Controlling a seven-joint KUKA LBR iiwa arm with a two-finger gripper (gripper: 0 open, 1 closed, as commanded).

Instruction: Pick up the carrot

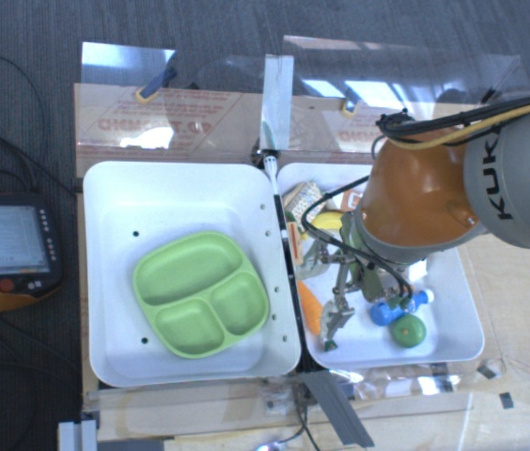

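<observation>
Over the right bin (453, 350), the grey arm (514, 181) is reaching in from the right, its orange band (415, 195) hanging above the bin's middle and hiding much of what is lying under it. Below the band the wrist is pointing down and toward the near left, and the gripper (329, 332) is hovering low over the near left part of the bin floor. Its two fingers are standing slightly apart, released, with nothing between them.

Just left of the gripper, the carrot (309, 310) is lying on the bin floor, hugging the left wall close to the divider between the two bins. Its long axis is running from far left to near right, and its near end is sitting just beside the fingertips; whether they are touching it is hard to tell.

Right of the gripper, a blue object (384, 311) and a green ball (408, 331) are resting near each other on the near right floor. Packets and small items (304, 200) are crowding the far left corner of the right bin. Open white floor is showing along the near edge, between the gripper and the ball.

Left of the divider, the left bin (115, 205) is holding a green sectioned plate (201, 294), with bare floor around it.
</observation>
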